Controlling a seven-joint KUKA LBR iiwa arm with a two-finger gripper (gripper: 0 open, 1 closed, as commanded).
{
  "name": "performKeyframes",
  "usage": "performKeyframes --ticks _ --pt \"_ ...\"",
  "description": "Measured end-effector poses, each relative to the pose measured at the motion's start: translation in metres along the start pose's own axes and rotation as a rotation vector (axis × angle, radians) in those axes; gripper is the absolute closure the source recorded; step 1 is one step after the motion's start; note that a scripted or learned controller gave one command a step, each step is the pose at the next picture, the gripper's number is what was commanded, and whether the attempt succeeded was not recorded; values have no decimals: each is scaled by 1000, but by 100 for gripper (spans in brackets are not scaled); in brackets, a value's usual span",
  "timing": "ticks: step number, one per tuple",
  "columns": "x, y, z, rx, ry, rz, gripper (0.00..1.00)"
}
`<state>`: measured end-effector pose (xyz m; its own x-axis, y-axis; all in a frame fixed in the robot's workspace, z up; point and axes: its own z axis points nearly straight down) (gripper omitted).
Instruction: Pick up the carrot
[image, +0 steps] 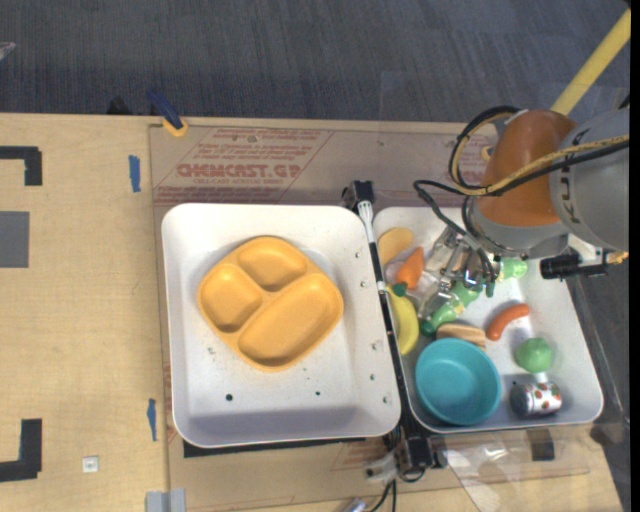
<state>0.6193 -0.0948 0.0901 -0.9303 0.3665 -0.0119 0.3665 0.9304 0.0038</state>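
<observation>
The carrot is orange with a green top and lies in the right bin near its left wall, tilted, between a pale yellow piece and a banana. My gripper is low in the same bin, just right of the carrot, above a green item. Its metal fingers stand apart, open, and the carrot is not between them. The grey arm with its orange band reaches in from the upper right and hides the back of the bin.
The right bin is crowded: a banana, a teal bowl, a red sausage, a green ball, a silver can. The left bin holds an orange divided plate.
</observation>
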Motion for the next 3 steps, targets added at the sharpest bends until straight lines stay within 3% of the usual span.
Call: performKeyframes --ticks 1,2,3 --pt "24 -8 -15 5 7 394 0" --pt "-35 -5 2 10 19 537 0" --pt "-82 -107 -49 7 -4 551 0"
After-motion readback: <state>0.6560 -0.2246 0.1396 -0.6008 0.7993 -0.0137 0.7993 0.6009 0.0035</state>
